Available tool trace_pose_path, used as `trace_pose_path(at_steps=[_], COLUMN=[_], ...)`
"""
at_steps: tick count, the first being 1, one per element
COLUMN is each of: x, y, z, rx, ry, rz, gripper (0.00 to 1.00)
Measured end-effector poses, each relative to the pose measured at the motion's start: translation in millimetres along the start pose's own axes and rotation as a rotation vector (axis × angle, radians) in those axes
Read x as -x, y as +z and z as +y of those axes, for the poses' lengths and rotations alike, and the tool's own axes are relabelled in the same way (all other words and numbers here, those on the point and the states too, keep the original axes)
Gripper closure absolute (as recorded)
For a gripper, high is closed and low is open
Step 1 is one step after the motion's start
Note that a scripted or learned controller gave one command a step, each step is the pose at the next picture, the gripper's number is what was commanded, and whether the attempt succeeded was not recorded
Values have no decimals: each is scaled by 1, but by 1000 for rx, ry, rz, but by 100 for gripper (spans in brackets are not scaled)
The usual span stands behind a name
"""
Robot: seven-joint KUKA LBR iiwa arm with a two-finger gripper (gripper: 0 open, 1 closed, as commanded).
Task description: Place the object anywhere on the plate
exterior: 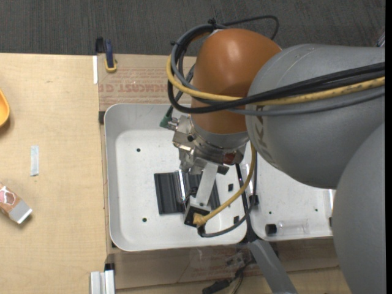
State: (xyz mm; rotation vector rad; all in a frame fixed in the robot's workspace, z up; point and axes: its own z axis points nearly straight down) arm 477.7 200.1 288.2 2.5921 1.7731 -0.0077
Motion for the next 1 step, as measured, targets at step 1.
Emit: trace_pose_path(at_steps=[1], x=[-25], y=[91], z=[-10], rx=[-1], ry=[539], rz=[-1], gripper=[100])
